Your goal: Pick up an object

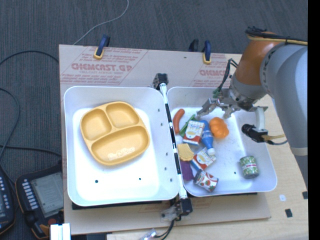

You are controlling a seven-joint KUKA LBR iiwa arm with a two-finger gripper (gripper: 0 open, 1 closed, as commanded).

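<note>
The right bin [260, 184] holds a pile of toy groceries. An orange fruit [218, 128] lies near the bin's middle, beside a blue bottle [207, 142] and a white and red carton [195, 132]. A red sausage [178, 120] lies along the left wall. Lower down are a yellow wedge [185, 152], a purple piece [186, 170], a red and white can [206, 182] and a green can [248, 166]. My gripper [218, 110] hangs open just behind the orange fruit, its fingers spread wide with nothing between them.
The left bin [75, 184] carries a yellow divided plate [115, 132]. A black divider with clamps [169, 134] runs between the bins. The arm's orange band [255, 59] and grey body cover the right bin's far right corner. A black cable fitting [252, 131] hangs over the right side.
</note>
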